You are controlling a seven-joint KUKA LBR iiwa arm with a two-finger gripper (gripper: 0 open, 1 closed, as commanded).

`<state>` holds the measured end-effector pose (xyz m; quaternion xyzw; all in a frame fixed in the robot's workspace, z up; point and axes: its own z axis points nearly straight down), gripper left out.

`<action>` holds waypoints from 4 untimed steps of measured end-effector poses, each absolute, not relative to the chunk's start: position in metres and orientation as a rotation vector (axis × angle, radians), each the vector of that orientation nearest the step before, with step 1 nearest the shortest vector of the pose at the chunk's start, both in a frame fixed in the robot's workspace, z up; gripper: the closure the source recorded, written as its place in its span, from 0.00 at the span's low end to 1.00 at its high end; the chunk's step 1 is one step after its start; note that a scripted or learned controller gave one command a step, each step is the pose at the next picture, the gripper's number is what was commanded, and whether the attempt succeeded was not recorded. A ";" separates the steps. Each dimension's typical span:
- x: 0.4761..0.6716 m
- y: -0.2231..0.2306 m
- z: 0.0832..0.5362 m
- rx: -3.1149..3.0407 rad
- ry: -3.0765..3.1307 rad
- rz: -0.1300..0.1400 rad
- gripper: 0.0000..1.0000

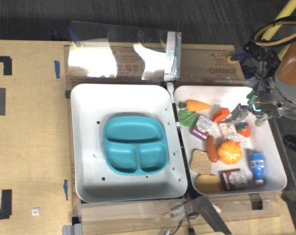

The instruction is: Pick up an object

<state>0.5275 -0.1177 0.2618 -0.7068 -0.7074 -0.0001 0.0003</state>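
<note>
The gripper (237, 114) hangs low at the right bin's (280, 180) two o'clock, its opening impossible to judge. The toy food sits jumbled there — tomato (242, 129) just beneath, orange (230, 152) toward six — so any grab risks nudging neighbours

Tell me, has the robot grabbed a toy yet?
Not yet, as far as I can see. The tool hangs over the right bin, near the carrot and the orange, with nothing visibly held. The toys lie in the bin. Grabbing and lifting one is left.
</note>
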 end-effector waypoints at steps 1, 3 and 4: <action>0.615 -0.121 0.133 -2.115 -2.317 0.005 0.00; 0.661 -0.124 0.096 -2.061 -2.350 0.017 1.00; 0.669 -0.059 0.190 -2.084 -2.361 -0.012 1.00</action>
